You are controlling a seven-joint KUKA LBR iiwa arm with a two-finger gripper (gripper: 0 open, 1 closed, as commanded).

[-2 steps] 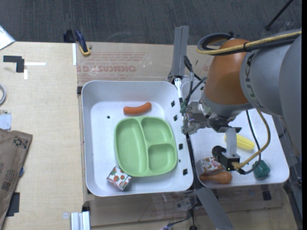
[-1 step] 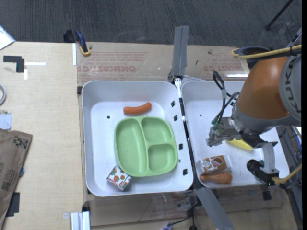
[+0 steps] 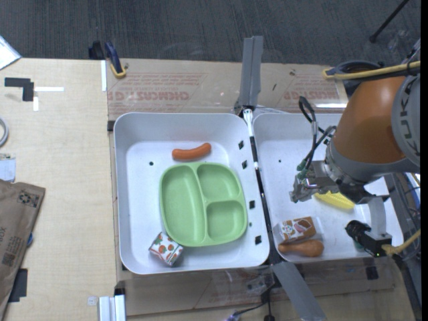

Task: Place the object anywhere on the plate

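Observation:
A green divided plate (image 3: pixel 202 202) lies in the left bin (image 3: pixel 134 246). Behind it rests an orange-red sausage (image 3: pixel 191 152), and a small printed carton (image 3: pixel 166 249) sits at the plate's front left corner. My gripper (image 3: pixel 301 190) hangs low over the middle of the right bin (image 3: pixel 281 139). A yellow banana-like piece (image 3: pixel 334 200) lies just right of the gripper, partly under the wrist; I cannot tell if they touch. In front of the gripper lie a brown snack packet (image 3: pixel 297 229) and an orange carrot-like piece (image 3: pixel 302 248).
The arm's orange band (image 3: pixel 371 122) and grey wrist cover the right bin's right half. A black fitting (image 3: pixel 361 236) sits at that bin's front right. A grey divider bar (image 3: pixel 252 72) stands between the bins at the back.

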